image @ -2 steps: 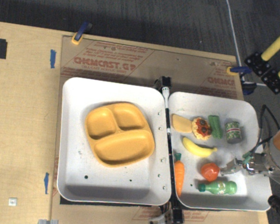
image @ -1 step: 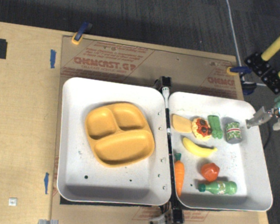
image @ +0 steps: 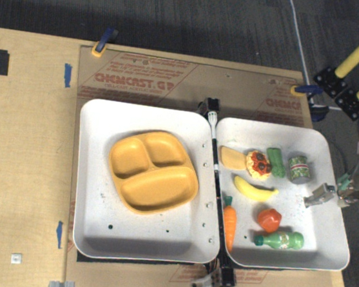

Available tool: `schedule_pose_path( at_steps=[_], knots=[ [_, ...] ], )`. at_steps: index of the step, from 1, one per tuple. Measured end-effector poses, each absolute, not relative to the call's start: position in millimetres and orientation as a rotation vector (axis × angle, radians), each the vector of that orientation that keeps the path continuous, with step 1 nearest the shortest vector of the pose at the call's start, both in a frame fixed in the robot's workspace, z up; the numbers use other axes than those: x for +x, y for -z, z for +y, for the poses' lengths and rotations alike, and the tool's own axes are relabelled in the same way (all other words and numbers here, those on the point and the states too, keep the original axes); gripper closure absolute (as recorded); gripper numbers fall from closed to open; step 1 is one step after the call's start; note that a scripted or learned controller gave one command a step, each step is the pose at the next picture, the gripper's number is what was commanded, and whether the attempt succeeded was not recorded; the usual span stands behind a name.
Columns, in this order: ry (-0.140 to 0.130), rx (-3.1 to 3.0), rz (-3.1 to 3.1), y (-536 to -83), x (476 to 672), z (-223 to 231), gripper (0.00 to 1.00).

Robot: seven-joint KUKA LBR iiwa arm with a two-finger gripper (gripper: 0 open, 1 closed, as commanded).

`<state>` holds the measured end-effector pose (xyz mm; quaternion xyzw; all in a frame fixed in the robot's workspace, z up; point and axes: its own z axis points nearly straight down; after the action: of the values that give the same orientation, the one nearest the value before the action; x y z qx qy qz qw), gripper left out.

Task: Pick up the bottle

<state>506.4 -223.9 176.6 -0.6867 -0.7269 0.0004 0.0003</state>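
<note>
A: What writing is showing on the bench?

B: Red print on the cardboard sheet [image: 135, 79] behind the bins is reading "CHEMCAST GP", and a cut-off repeat of it is showing near the right bin's far corner. The green can [image: 299, 168] is wearing a label, but it is too small to read.

A: And the bottle?

B: The green bottle [image: 279, 239] is lying on its side near the front edge of the right bin [image: 322, 254], its long axis running nearly left to right (tilting slightly), with what looks like the dark cap end pointing left toward the carrot [image: 228, 222]. A red tomato-like piece [image: 270, 217] is sitting just behind it, and the banana [image: 255, 190] is lying farther back.

A: The gripper?

B: The gripper [image: 321, 195] is hovering at the right bin's right rim, well apart from the bottle. Whether it is spread or closed, I cannot tell. The yellow divided plate [image: 153, 170] is resting in the left bin [image: 93, 161].
</note>
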Motion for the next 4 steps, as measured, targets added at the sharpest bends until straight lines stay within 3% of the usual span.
schedule_pose_path(
  at_steps=[1,2,3,4],
  knots=[
    [0.002,-2.16,-2.287,-187.1,507.7,-223.9,1.0],
    [0.002,-2.159,-2.286,-187.1,507.7,-223.8,0.0],
    [0.003,-2.161,-2.289,-197.3,508.7,-224.0,1.0],
    [0.003,-2.161,-2.289,-197.2,508.6,-223.9,0.0]
  ],
)
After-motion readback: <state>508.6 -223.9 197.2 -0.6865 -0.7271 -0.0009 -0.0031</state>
